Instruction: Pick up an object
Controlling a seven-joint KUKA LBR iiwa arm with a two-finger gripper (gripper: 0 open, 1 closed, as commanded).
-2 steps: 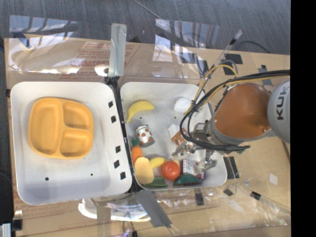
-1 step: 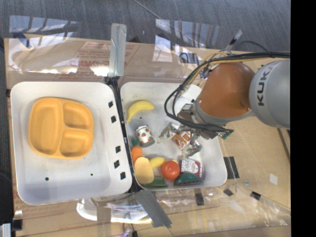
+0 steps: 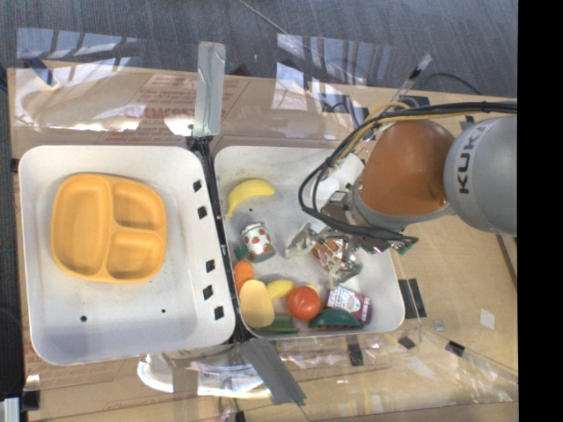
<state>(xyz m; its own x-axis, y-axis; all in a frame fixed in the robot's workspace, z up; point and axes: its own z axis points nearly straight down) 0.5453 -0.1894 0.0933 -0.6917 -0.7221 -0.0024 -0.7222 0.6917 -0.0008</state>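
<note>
- Your gripper [image 3: 327, 251] sits low in the right bin [image 3: 387, 275], just right of the small can [image 3: 257, 241].
- Can't tell what the fingers are doing.
- Tomato [image 3: 303, 302] sits below-right of the can.

Left bin [image 3: 53, 323], white: an orange three-part tray [image 3: 107, 227] lies flat toward its far left, well apart from the near edge. Grey tape strip [image 3: 209, 90] stands at the far edge of the bench where the bins meet; another tape strip [image 3: 273, 372] at the near edge. Cardboard [image 3: 132, 104] under clear film [image 3: 308, 69] covers the bench's far side. Dark carpet [image 3: 132, 7] beyond.
</note>
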